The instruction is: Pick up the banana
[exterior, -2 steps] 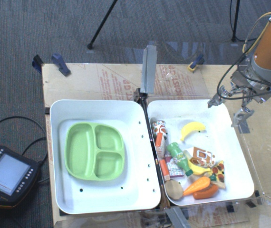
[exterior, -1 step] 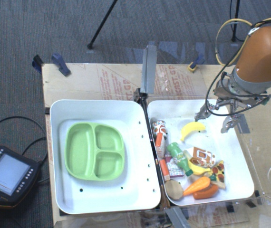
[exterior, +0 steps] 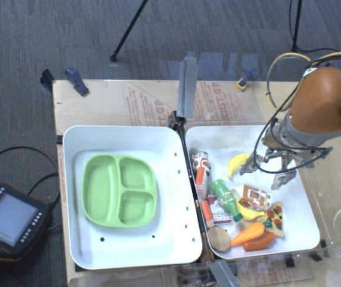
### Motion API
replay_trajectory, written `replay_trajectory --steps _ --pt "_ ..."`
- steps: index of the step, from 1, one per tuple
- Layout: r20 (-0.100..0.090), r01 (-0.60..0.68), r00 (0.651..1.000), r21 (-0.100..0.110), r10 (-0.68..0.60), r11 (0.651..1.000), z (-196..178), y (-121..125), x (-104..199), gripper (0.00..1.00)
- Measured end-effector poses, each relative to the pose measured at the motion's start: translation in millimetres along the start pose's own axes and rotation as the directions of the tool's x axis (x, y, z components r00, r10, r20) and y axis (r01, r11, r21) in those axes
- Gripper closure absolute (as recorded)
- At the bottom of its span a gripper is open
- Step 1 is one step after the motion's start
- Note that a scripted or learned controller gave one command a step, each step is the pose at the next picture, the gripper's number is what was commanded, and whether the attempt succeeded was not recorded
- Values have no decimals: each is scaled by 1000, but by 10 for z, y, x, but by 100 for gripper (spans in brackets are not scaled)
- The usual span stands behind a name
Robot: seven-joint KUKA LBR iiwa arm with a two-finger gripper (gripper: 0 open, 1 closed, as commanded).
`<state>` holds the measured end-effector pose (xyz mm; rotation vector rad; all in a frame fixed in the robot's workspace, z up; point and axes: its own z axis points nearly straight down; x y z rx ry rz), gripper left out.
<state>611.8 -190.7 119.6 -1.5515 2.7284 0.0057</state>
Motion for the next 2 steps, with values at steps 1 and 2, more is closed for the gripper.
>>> replay_trajectory --steps 1,2 --pt "2 263 965 2 -263 965 -426 -175 -354 0" --pt "2 589 808 1 -589 808 -378 -319 49 0"
